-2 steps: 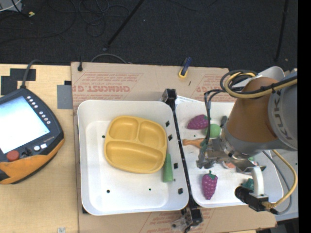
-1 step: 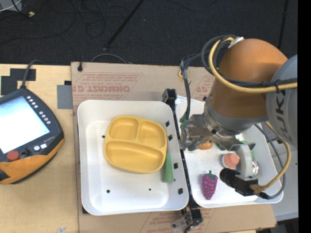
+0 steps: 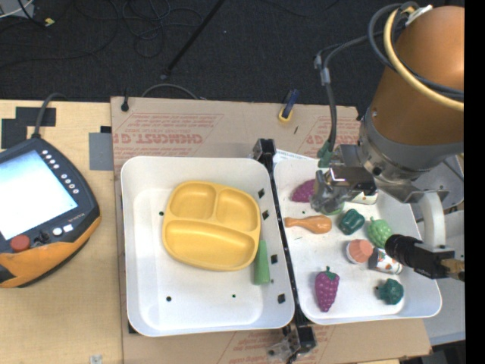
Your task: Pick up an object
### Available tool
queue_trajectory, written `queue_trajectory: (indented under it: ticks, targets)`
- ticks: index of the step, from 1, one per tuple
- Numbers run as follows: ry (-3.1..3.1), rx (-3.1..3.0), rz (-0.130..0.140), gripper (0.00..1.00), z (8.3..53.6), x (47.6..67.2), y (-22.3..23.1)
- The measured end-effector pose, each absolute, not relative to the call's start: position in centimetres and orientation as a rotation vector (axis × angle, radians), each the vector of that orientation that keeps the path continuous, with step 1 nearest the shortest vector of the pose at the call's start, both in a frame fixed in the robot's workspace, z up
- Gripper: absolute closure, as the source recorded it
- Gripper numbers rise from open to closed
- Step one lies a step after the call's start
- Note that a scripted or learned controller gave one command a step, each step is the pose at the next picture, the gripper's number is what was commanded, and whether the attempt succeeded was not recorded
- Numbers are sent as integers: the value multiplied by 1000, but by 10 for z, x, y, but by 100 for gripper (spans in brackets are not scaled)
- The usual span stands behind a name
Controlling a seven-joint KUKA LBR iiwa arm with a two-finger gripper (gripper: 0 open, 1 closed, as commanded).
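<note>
My gripper hangs low over the upper left part of the right bin. Just left of it lies a purple toy, partly hidden by the gripper. An orange drumstick lies right below it, and a dark green pepper sits to its lower right. Farther right are a light green vegetable and a pink round piece. Purple grapes and a green pepper lie near the bin's front. I see nothing held in the gripper.
The left bin holds a yellow divided plate and a green stick against its right wall. A black divider runs between the bins. A tablet lies on the bench at far left.
</note>
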State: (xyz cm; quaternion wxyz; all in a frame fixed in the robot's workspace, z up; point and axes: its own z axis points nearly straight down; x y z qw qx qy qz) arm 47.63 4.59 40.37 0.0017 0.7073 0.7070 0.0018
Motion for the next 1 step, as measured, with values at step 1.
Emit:
queue_trajectory:
  ticks: [1]
  targets:
    - [2226,2217,1,100,433,476,93]
